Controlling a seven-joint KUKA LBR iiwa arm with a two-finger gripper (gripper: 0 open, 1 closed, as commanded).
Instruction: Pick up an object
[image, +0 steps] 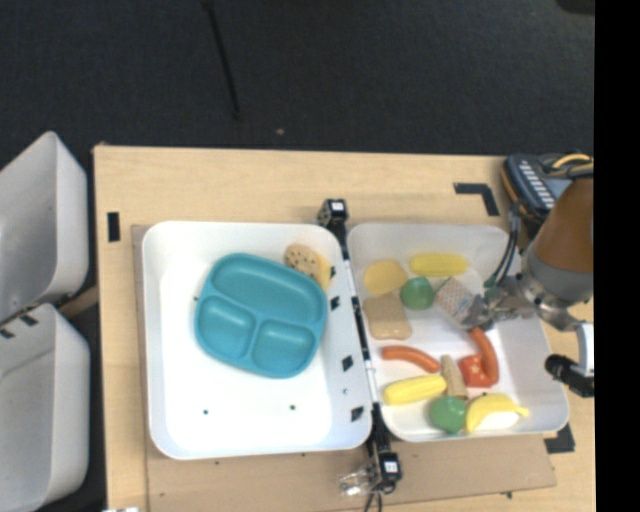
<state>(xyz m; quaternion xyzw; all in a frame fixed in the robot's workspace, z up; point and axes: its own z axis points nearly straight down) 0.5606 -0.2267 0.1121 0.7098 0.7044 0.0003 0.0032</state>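
The right bin (520, 425) holds several toy foods. Among them are a yellow corn cob (438, 264), a green ball (417, 292), a slice of toast (387, 317), a red sausage (408, 355) and a red pepper (482, 360). A speckled beige block (455, 297) lies near the bin's middle right. My gripper (478, 318) reaches in from the right and sits low over the bin. It is just right of the beige block and above the red pepper. Its tip is dark and blurred against the items.
A yellow banana (414, 389), a green fruit (449, 412) and a yellow lemon (492, 410) lie along the right bin's front. The left bin (170, 400) carries a blue divided plate (260, 315) and a cookie (305, 262) at its back right corner.
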